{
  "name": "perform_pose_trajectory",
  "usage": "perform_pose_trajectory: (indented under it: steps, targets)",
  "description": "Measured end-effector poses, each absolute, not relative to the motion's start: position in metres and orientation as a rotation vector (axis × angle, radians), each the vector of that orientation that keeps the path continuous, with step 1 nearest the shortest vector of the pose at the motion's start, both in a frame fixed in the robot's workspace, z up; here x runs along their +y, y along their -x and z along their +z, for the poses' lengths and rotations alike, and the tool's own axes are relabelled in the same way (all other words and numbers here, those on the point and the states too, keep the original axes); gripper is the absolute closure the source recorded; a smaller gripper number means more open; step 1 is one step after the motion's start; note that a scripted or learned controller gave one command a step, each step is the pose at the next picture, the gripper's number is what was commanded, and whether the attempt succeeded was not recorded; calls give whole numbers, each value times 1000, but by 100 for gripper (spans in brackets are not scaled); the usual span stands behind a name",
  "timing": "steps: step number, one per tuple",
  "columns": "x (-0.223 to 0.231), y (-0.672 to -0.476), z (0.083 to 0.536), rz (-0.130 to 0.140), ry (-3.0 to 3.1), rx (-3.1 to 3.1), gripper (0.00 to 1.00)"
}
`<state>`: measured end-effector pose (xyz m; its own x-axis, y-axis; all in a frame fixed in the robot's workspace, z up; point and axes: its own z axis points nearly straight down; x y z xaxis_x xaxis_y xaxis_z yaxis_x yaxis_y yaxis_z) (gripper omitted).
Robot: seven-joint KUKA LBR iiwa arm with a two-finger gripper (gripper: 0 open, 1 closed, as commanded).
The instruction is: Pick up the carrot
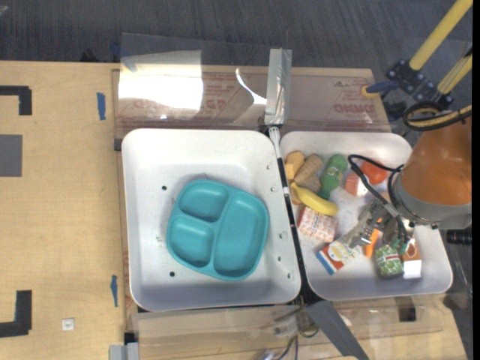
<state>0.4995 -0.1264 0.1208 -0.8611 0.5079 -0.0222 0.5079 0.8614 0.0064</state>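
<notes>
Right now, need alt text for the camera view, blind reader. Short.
A grey arm with an orange band reaches from the right, its gripper low among toy foods crowding the right bin, including a banana and a green vegetable. The left bin holds a teal divided plate. Both white bins sit on a wooden bench.

camera view: one fixed camera above the desk (52, 201) | looks down at a slant, far edge at top of frame | mid distance, both white bins whole in frame: left bin (142, 223) centre, right bin (431, 276) lower right | arm (442, 175) enters at right edge
</notes>
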Motion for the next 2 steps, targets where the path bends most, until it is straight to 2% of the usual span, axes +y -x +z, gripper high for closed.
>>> perform_pose_trajectory:
  steps: [1, 2]
  targets:
    - [-123, -492, 107, -3, -614, 3039, 100]
    - [-112, -482, 121, 0, -356, 3113, 100]
